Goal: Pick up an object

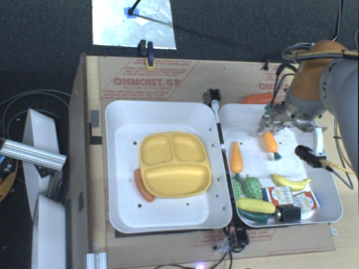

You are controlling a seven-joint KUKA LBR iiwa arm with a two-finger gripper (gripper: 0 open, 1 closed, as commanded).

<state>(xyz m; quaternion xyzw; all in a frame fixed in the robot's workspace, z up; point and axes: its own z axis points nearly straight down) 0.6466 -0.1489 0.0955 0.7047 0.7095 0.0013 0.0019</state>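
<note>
Two bins sit on the tabletop; the tool [273,125] hovers in the right bin [247,116] just above a small toy carrot [270,143], seemingly mid-approach. Whether it's open, I cannot tell. Next: descend and close. The left bin [120,150] holds a yellow divided plate [174,164].
</note>
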